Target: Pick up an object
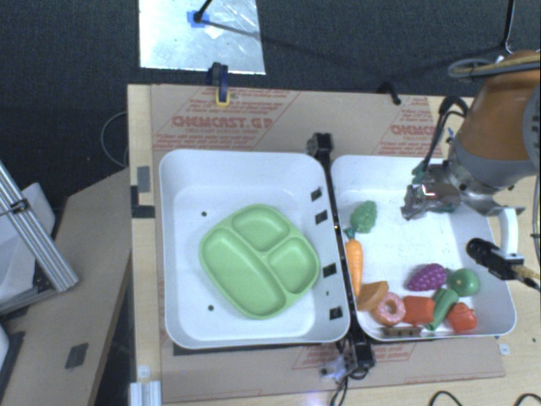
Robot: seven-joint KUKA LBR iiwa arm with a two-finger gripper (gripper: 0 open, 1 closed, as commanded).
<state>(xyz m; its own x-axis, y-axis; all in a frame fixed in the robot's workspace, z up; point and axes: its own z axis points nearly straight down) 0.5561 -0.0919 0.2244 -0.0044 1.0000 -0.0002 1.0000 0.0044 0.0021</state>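
Pick not started: gripper [420, 200] hovers over the bare upper part of the right bin [385, 172], can't tell its state, nothing visibly in it, while broccoli [364, 216], carrot [354, 265] and grapes [427, 276] all sit on the bin floor, ungrasped.

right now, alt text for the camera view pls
A grey and orange robot arm's end effector hovers over the right bin, above toy food: broccoli, carrot, donut, grapes. The left bin holds a green divided plate.
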